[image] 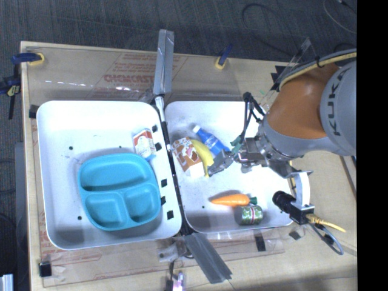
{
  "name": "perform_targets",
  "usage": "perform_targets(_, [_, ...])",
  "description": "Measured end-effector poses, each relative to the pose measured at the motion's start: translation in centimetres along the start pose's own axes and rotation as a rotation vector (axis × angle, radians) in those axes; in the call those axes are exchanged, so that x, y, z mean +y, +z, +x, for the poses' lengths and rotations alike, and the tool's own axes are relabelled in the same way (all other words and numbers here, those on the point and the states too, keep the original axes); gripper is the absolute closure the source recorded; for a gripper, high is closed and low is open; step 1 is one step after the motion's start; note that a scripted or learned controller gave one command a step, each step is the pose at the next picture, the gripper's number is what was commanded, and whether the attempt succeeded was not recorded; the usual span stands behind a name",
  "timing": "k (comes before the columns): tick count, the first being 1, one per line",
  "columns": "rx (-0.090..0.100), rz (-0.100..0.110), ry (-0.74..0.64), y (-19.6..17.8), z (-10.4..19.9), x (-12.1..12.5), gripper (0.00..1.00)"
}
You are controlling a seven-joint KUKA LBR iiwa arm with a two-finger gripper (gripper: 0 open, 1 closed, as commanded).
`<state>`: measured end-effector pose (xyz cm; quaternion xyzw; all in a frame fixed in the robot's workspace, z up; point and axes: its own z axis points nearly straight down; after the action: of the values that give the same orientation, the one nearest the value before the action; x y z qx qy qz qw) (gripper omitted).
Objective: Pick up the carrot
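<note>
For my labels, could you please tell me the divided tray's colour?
Light blue plastic divided tray, camera view.

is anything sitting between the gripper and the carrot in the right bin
Nothing visible does. The gripper hangs beside the yellow banana, and the orange carrot lies apart below it on bare white bin floor. A small green can sits just beyond the carrot, on its far side from the gripper.

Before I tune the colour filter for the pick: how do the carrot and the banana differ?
The carrot is orange with a green end; the banana is yellow. The carrot lies nearly level across the picture, the banana slants. The carrot lies apart on the bin floor near a small can; the banana sits among a snack packet and a blue bottle. Both are elongated and lie in the right bin.
</note>
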<state>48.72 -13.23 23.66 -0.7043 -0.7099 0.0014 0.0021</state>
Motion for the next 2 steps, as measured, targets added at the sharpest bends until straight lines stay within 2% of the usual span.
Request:
perform_targets(1, [0.000,0.000,-0.081,12.1,-3.7,-1.2,0.00])
perform_targets(2, [0.000,-0.003,-0.286,14.5,-7.8,-1.1,0.00])
